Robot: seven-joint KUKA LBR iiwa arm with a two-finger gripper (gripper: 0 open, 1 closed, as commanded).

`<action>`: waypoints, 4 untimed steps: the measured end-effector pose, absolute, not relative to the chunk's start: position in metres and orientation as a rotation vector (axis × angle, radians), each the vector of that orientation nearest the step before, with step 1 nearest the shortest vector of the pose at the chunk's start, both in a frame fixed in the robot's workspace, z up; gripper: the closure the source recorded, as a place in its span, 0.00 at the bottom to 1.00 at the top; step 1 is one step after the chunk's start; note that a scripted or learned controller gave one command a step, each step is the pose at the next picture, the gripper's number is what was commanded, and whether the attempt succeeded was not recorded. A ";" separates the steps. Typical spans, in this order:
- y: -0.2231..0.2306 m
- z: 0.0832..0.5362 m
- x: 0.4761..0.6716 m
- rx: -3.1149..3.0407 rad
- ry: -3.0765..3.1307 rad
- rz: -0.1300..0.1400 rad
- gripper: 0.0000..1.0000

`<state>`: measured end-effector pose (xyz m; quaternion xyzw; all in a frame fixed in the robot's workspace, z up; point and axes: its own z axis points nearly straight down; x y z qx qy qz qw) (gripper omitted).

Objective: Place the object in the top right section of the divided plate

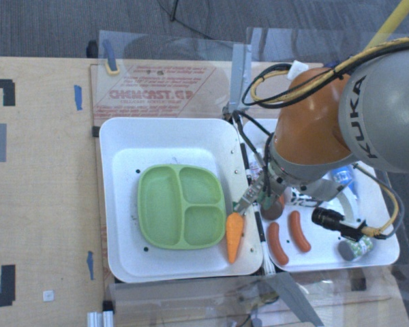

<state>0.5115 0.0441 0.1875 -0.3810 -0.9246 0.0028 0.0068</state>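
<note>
Glossy white left bin point(116, 182) — smooth green divided plate point(181, 206), tapered carrot point(234, 236) beside; hand point(253, 195) state unclear.

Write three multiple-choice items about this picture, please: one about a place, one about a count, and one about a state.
1. Where does the carrot lie?
A. In the left bin, beside the plate's right rim
B. In the plate's top right section
C. In the right bin

2. How many sausages lie in the right bin?
A. One
B. Two
C. Four

3. What do the sections of the green divided plate hold?
A. The carrot
B. A sausage
C. Nothing

Answers:
1. A: the carrot rests on the bin floor just right of the plate, below the gripper.
2. B: one sausage and a second sausage lie side by side.
3. C: all three sections show only bare green.
</note>
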 end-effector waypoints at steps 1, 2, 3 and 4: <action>0.077 0.183 0.529 -0.978 -2.981 0.003 1.00; 0.078 0.182 0.479 -0.505 -3.093 0.002 1.00; 0.077 0.190 0.534 -0.382 -3.115 0.000 1.00; 0.077 0.190 0.534 -0.382 -3.114 0.000 0.00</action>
